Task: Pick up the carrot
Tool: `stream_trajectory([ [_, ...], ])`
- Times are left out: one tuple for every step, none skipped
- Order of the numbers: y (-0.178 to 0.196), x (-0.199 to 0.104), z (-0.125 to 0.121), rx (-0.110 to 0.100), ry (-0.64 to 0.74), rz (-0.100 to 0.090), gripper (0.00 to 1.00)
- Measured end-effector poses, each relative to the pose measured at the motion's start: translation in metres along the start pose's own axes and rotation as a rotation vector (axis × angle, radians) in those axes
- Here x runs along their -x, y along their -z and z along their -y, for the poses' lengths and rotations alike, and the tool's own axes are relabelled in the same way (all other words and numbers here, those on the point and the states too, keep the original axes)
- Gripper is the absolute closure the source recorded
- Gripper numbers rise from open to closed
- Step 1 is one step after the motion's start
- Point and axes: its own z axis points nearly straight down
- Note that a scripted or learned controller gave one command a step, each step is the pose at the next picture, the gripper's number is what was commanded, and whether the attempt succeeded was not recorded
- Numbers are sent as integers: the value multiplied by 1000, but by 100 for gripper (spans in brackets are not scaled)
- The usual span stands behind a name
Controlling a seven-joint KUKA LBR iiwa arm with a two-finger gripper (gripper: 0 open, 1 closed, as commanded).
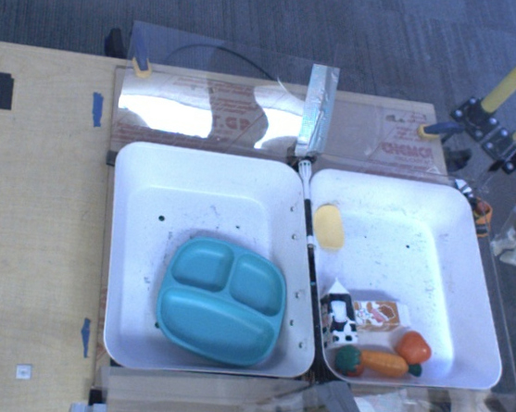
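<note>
Teal divided plate (218, 303) is lying in the left bin (124, 231), filling its near half, and I am using this plate as the landmark. To the right of the plate, past the rims where the two bins are meeting, the right bin (475, 264) is holding the other things. A pale yellow oval piece (328, 226) is resting right of the plate and farther back. A black and white small carton (340, 322) is lying just right of the plate, with an orange and white packet (378, 313) beside it. The carrot (384, 362) is lying farther right of the plate, at the near wall, its green end (347, 358) pointing toward the plate. A red-orange round piece (414, 346) is sitting just beyond the carrot. About the gripper, spread or pressed together, I cannot tell.
</note>
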Motion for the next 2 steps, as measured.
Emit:
stream_trajectory([
  [-128,38,43,-12,-544,6,100],
  [-133,23,26,-5,-645,3,100],
])
